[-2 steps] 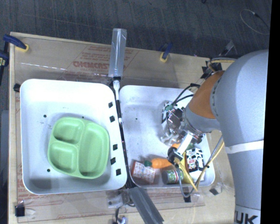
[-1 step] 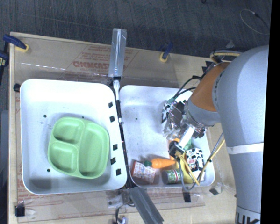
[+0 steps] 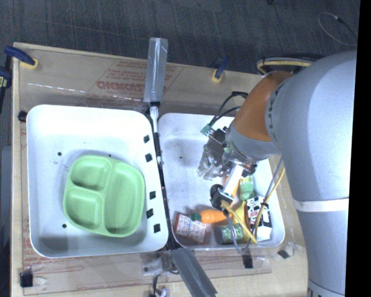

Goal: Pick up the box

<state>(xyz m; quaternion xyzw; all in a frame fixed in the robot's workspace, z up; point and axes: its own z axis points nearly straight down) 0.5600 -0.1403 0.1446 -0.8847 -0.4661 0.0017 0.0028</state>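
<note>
My grey arm [image 3: 310, 133] hangs over the right white plastic bin [image 3: 180, 129]. My pincer [image 3: 210, 165] hovers; whether it's apart I cannot tell. The small printed carton box [image 3: 190, 227] lies at the near wall. I judge I'm approaching: next, descend onto it.

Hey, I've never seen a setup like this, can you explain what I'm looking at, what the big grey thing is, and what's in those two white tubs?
This is one picture, taken by a camera fixed above a bench and looking down at a slant. The big grey shape with the orange band is a robot arm reaching in from the right. At its end is a gripper, a two-fingered claw, hanging over the right bin. I cannot tell whether it is open or holding anything. The left bin holds a green divided plate. The right bin holds a pile of small items along its near edge, including a small reddish box and an orange carrot-like piece; the rest are too jumbled to name.
</note>
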